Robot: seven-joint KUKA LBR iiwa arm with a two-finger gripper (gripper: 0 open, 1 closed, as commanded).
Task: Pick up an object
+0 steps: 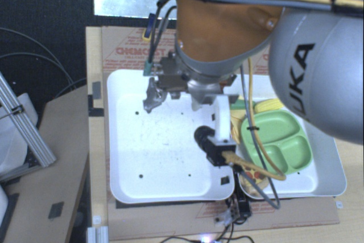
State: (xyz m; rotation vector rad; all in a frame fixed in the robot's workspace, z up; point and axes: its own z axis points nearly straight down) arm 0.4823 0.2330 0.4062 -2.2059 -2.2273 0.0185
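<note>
A grey two-finger gripper [152, 101] hangs over the left white bin [131, 179]; its jaw state cannot be told. It should aim right, at the green divided plastic tray [278, 142].

The claw [152, 101] hangs over the left bin [131, 179], while the right bin [327, 179] holds a green divided tray [281, 139].

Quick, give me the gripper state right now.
Gripper: cannot be told; it hangs over the left bin, with nothing seen between its fingertips.
</note>
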